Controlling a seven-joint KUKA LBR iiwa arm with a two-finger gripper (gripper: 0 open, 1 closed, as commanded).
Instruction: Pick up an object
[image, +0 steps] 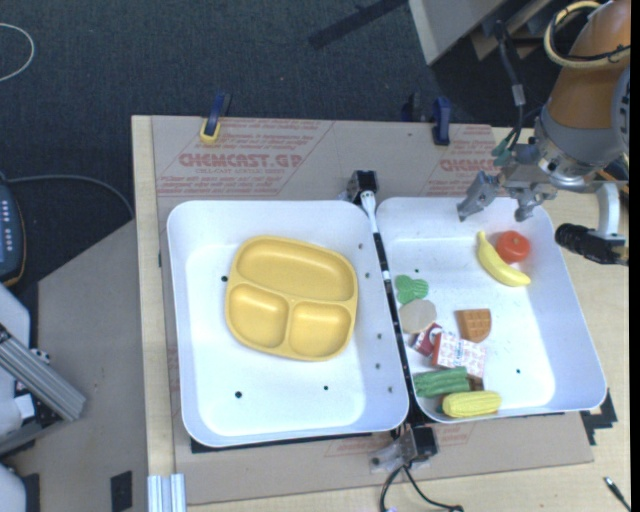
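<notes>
My gripper (499, 205) hangs open over the far edge of the right bin (560, 330), with nothing between its fingers. Just below and right of it lie a yellow banana (499, 262) and a red tomato (513, 245), touching each other. Nearer the bin's left wall sit a green leafy piece (410, 289), a beige round piece (416, 316), a red and white packet (452, 352), an orange-brown toast piece (474, 324), a green cucumber (441, 381) and a yellow corn cob (471, 403).
The left bin (200, 330) holds a yellow divided plate (291, 297). A black divider clip (362, 184) sits between the bins at the far side. Blue and yellow clamps (211, 127) hold the cardboard at the back.
</notes>
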